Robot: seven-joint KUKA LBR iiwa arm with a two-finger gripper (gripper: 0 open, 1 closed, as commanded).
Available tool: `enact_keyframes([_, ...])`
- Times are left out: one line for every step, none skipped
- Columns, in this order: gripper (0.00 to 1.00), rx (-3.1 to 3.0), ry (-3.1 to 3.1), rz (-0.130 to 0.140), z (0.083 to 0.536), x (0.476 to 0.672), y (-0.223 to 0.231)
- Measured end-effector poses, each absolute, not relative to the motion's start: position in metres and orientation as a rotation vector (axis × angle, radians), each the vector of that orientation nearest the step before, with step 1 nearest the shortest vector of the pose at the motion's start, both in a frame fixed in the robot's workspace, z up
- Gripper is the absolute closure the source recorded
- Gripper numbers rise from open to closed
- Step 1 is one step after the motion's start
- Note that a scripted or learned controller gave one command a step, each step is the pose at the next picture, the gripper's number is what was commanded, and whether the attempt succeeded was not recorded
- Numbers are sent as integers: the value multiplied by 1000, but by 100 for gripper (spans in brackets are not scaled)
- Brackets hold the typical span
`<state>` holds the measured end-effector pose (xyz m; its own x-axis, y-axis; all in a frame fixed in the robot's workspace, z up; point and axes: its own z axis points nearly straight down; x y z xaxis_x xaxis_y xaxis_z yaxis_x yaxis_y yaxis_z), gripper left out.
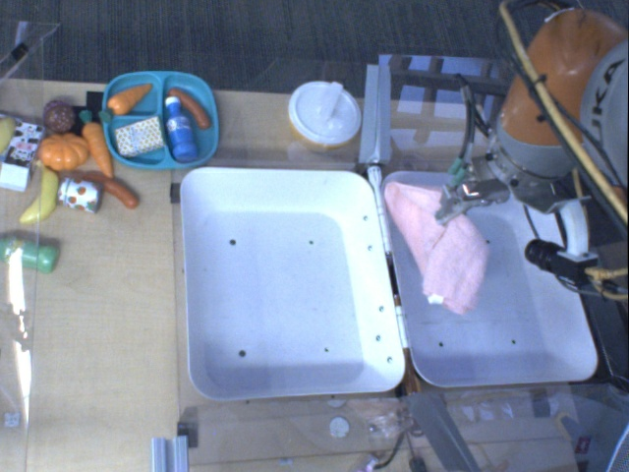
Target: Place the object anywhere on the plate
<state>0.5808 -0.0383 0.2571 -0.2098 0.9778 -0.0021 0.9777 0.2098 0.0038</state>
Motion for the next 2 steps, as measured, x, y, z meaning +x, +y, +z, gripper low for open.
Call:
enact_keyframes([100, 1969, 2447, 1, 224, 582, -37])
enact_keyframes([100, 1440, 2790, 3, 226, 576, 24])
